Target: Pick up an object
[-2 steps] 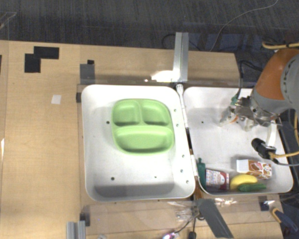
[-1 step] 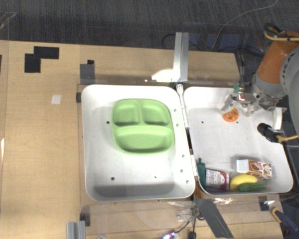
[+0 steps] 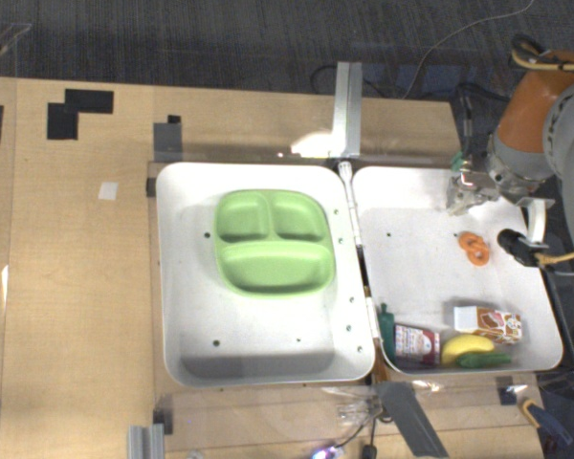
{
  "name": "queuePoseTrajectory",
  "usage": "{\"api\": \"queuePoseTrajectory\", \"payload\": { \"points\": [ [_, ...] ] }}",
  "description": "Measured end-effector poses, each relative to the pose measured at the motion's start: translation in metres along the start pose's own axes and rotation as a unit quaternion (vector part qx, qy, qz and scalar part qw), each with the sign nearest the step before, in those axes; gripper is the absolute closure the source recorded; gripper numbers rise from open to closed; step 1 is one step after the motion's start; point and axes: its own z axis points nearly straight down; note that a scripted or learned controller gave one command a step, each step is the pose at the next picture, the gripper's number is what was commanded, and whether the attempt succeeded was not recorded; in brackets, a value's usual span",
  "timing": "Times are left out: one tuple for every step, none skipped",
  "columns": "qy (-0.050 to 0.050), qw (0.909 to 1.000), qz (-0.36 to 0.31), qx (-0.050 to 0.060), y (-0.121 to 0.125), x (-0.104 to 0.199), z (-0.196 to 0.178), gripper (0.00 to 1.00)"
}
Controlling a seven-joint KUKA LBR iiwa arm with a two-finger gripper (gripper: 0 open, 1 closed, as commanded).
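Green divided plate (image 3: 273,241) in left bin (image 3: 187,285); orange pretzel (image 3: 476,248), banana (image 3: 467,346) in right bin (image 3: 411,256); gripper (image 3: 469,187) upper right, finger state unclear.

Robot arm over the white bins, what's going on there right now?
The arm's gripper hangs over the far end of the right bin, with nothing seen between its fingers. An orange ring lies on the bin floor just in front of it. A carton, a banana, a green item and a dark red packet sit along the near wall. The left bin holds a green tray. Nothing looks picked up yet.
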Motion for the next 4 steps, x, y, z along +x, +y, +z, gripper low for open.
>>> {"api": "queuePoseTrajectory", "payload": {
  "points": [
    [0.0, 1.0, 0.0, 0.0, 0.0, 0.0, 0.0, 0.0],
    [0.002, 0.9994, -0.035, 0.007, -0.061, -0.024, -0.01, 0.0],
    [0.001, 0.9985, -0.055, 0.004, -0.06, -0.021, 0.012, 0.0],
    [0.001, 0.9985, -0.056, 0.0, -0.057, -0.02, 0.0, 1.0]
  ]
}}
